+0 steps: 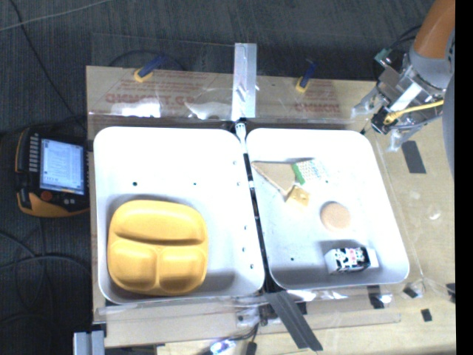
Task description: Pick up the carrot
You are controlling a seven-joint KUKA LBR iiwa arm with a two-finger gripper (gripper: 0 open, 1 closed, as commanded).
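**Arm off the bin's corner, carrot not yet approached.**

The gripper (395, 98) hangs above the counter (425, 198), just outside the far right corner of the right bin (362, 191); whether it is open or closed I cannot tell from here. My best guess for the carrot is the pale wedge with a green end (275, 172), lying flat in that bin's far left part with a small tan scrap (298, 194) just beside it. I'd come down over its thicker middle, grip across the narrow width, and steer clear of the tan disc (335, 215).
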